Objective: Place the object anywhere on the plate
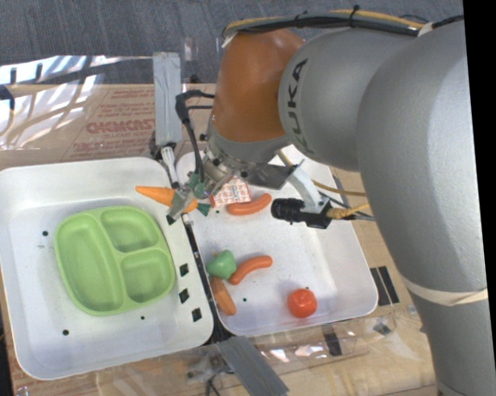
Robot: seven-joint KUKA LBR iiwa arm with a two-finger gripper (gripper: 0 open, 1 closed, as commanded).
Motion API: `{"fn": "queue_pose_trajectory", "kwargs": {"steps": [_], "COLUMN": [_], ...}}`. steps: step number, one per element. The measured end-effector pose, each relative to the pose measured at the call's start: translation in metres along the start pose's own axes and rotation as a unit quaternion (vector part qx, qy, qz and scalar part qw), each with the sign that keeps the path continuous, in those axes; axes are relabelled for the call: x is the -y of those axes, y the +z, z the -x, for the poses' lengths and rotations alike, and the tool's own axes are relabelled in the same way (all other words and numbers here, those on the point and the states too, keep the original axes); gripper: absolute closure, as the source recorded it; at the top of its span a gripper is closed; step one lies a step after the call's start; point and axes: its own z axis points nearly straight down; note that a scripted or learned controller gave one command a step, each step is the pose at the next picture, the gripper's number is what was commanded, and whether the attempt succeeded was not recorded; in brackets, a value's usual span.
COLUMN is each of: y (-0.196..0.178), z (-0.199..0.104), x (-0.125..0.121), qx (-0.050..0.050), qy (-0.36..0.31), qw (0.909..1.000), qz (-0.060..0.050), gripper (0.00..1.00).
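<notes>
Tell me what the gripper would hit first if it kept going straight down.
Likely the carrot under the gripper, lying over the edge of the left bin short of the green plate; depth is unclear.

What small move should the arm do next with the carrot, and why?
Probably carry it further left and a little toward the camera, then lower it. The pincer looks shut on the carrot, which hangs above the wall between the two bins, its tip just over the left bin. The green plate lies lower-left of it, so the carrot is not yet above the plate.
</notes>
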Motion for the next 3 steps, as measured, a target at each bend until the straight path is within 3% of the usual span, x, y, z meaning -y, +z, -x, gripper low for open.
{"fn": "queue_pose_trajectory", "kwargs": {"steps": [1,2,3], "y": [0.010,0.007,-0.083], "z": [0.002,-0.064,-0.068], "x": [-0.023,-0.037,-0.053], "qx": [0.001,0.001,0.002], "qy": [0.044,0.015,0.104], "qw": [0.9990,0.9999,0.9946], "qz": [0.002,0.000,0.002], "gripper": [1.00,1.00,1.00]}}
